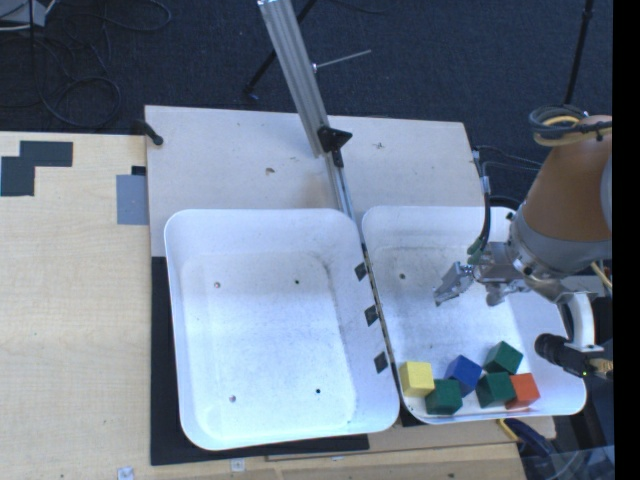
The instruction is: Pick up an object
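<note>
Metal fingers (pixel 452 283) parted a little, nothing between them, poised over the bare white floor of the right bin (pixel 420 248). Gripper (pixel 458 281) angled toward the bin's middle, reaching in from the right rim. Behind it, a cluttered grey wrist (pixel 530 268) with a green cable looping up along the bin's far right side. Above that, the orange band (pixel 565 193) of the arm, bulking over the bin's right edge.

Well apart from the gripper, at the near end of the same bin, a huddle of small blocks: yellow block (pixel 417 377) at the left, blue block (pixel 464 370) just beside it, a green block (pixel 444 397) in front of the two, another green block (pixel 504 356) behind and to the right, a third green block (pixel 493 388) touching an orange block (pixel 522 390) at the cluster's right end.

Left bin (pixel 260 328) side by side with the right one, separated by a divider with black clips. Slanted aluminium bar (pixel 300 78) rising from the pale board (pixel 240 158) behind both bins. Dark carpet and cables beyond.
</note>
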{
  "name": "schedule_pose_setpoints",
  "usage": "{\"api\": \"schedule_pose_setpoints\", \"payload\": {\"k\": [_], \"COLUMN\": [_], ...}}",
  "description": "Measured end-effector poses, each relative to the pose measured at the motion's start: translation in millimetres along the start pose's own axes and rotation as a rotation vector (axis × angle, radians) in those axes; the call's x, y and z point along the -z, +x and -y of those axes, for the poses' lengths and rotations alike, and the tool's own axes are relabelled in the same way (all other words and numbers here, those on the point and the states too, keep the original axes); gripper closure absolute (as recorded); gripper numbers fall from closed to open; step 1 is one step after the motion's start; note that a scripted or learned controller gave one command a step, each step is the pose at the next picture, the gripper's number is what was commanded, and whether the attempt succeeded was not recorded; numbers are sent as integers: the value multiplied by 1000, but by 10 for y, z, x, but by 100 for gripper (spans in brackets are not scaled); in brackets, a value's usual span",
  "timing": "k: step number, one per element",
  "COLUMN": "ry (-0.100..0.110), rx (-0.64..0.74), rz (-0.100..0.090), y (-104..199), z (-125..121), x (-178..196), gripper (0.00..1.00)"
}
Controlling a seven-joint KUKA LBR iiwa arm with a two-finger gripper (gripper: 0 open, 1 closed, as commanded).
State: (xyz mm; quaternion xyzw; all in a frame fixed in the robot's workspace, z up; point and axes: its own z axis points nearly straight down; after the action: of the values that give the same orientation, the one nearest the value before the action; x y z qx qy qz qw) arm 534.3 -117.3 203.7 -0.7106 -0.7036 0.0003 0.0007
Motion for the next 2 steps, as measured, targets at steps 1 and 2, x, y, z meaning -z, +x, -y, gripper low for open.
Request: {"api": "schedule_pose_setpoints", "payload": {"k": [1,2], "ry": [0,1], "rx": [13,10], "rz": [0,0], "y": [247,236], "z": [-267,-257], "x": [-144,-136], "gripper": [0,0]}}
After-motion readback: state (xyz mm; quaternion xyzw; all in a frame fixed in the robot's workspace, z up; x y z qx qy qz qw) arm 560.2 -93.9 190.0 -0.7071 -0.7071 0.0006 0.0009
